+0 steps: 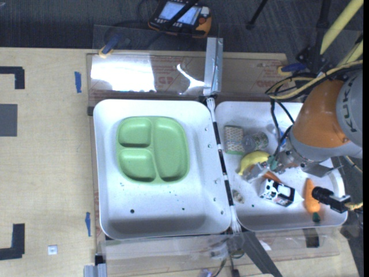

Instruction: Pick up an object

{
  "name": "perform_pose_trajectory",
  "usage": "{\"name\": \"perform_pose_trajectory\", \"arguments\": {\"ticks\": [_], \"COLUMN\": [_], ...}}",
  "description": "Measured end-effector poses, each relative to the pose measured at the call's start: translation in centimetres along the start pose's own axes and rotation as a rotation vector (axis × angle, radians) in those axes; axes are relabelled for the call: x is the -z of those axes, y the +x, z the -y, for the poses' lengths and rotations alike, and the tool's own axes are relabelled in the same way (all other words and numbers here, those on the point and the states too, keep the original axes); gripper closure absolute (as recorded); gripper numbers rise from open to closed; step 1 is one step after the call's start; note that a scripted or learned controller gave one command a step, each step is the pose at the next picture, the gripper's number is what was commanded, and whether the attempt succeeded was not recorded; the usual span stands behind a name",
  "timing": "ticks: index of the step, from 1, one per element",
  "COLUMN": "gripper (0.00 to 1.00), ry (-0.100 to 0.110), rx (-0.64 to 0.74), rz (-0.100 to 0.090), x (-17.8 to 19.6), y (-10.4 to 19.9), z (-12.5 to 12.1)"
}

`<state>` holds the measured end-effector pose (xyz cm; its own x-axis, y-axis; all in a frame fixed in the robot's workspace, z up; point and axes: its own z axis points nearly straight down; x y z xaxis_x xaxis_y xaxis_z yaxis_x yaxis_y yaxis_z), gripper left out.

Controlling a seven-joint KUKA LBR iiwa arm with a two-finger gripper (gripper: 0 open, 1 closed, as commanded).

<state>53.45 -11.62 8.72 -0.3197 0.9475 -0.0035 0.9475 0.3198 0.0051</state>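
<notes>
Now end effector (275,165), grip state unclear, above curved yellow banana (253,159) in rt bin (251,109).

We see an evenly, brightly lit and mostly sharp scene, with white glare washing out the clear panel (147,74) behind the bins, soft shadow inside the left bin (161,215), and slight blur on the arm (326,120).

The arm (331,123) is grey, with a broad, rounded orange band above the wrist. Dark lettering runs along its pale upper casing. Black and yellow cables loop beside the band, and the gripper (275,163) below looks metallic.
</notes>
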Motion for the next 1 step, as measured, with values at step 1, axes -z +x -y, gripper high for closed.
{"name": "perform_pose_trajectory", "arguments": {"ticks": [1], "gripper": [0.00], "ry": [-0.001], "rx": [0.025], "rz": [-0.001], "x": [0.03], "y": [2.04], "z": [0.99]}}
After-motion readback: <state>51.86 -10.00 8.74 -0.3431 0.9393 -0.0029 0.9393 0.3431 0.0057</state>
